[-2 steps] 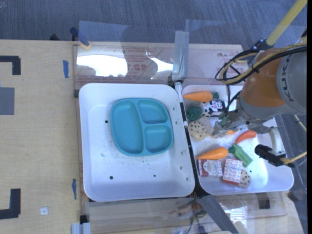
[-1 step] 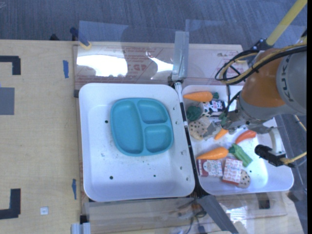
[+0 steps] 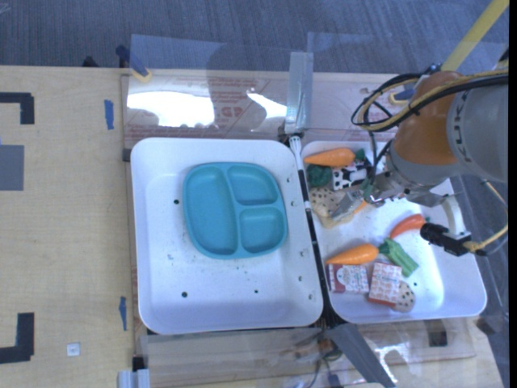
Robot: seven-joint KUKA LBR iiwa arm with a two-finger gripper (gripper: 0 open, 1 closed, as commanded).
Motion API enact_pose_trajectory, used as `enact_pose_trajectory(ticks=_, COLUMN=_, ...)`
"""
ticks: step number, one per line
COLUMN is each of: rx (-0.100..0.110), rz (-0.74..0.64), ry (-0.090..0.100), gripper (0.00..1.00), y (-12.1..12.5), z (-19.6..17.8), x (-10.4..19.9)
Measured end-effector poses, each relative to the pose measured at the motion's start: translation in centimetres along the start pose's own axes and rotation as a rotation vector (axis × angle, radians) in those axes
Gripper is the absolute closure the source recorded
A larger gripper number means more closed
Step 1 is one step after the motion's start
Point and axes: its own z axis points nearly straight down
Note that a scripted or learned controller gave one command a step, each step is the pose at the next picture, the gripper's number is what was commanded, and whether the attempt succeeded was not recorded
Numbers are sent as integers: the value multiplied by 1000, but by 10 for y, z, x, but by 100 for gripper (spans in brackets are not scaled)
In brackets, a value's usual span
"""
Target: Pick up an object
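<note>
Two shallow white bins sit side by side on the counter (image 3: 56, 241). Taking the right bin (image 3: 460, 293) as the landmark: the left bin (image 3: 161, 297) touches its left wall and holds a teal divided plate (image 3: 235, 210). Inside the right bin, one carrot (image 3: 329, 158) lies at the far left corner and a second carrot (image 3: 353, 255) lies mid-left, with a green-leaved orange vegetable (image 3: 402, 241) just right of it. Two red-and-white packets (image 3: 370, 281) rest near its front wall. The arm (image 3: 452, 136) reaches over the bin's far right side; its hand (image 3: 361, 195) hangs low among a spotted toy and a tan piece near the far left. Whether the hand is open or closed cannot be told.
</note>
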Motion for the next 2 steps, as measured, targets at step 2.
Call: enact_pose_trajectory(ticks=2, rx=9, rz=-93, ry=0, gripper=0, y=-32, z=-74, x=-56)
